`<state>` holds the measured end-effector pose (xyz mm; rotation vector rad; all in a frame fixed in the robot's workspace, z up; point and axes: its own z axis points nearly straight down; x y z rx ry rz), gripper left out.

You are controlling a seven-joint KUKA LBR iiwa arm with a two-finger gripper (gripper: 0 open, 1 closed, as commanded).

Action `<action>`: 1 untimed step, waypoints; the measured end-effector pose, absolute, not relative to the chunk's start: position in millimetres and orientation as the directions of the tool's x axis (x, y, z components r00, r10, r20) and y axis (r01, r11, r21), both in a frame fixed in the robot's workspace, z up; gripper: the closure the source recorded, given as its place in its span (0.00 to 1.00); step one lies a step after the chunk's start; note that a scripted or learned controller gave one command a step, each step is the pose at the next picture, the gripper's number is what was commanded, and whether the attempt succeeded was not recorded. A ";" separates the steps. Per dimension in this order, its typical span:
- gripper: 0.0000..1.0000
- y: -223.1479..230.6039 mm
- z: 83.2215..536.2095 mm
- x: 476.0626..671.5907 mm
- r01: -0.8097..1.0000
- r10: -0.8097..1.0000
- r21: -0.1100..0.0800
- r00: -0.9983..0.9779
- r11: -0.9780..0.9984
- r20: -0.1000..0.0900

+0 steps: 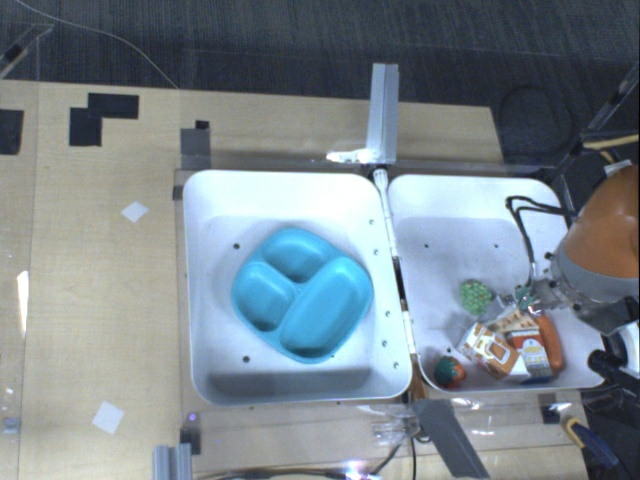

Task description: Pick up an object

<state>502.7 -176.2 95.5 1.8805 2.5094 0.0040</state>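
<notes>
- A small round ball [449,371], red and green, lies at the near edge of the right bin [440,238].
- Beside it: glossy snack packets [497,346], an orange carrot shape [551,341], a green dimpled ball [476,294].
- The gripper [530,296] hovers over this cluster; grip state cannot be told.
- Best aim for one separate item.
- The left bin [200,268] holds a smooth blue divided tray [302,294].

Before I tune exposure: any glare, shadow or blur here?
Camera view: soft shadow under the blue divided plate in the left bin; bright glare on the bench at left; small items near the gripper look blurry.
</notes>
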 end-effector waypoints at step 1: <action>1.00 -175.7 106.5 504.6 0.959 0.959 0.010 -0.283 0.283 -0.005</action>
